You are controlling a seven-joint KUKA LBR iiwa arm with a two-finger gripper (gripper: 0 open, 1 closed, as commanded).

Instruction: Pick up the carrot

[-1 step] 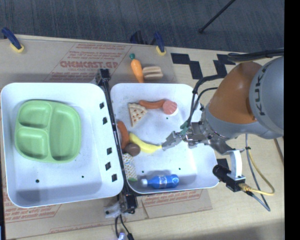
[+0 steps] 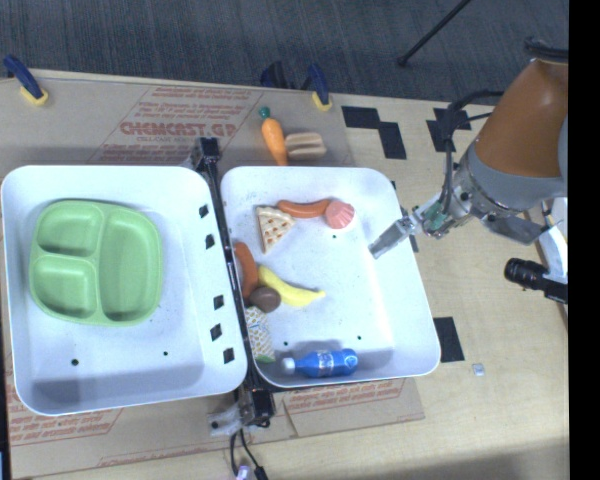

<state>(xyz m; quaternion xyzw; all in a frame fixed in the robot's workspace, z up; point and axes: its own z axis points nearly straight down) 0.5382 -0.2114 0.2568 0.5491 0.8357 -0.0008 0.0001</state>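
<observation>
The carrot [image 2: 272, 139], orange with a small green top, lies on the cardboard just behind the right bin [image 2: 405, 298], outside both bins. It touches nothing but a tan bun [image 2: 305, 146] at its right side. My gripper [image 2: 389, 238] hangs over the right bin's right rim, well to the right of and in front of the carrot. The grey arm with its orange band [image 2: 520, 118] reaches in from the right edge.
The right bin holds a waffle wedge [image 2: 273, 226], a sausage [image 2: 305, 208] with a pink end, an orange sausage [image 2: 244, 264], a banana [image 2: 290, 289], a brown lump [image 2: 266, 299] and a blue bottle [image 2: 322, 362]. A green divided plate [image 2: 97, 260] sits in the left bin.
</observation>
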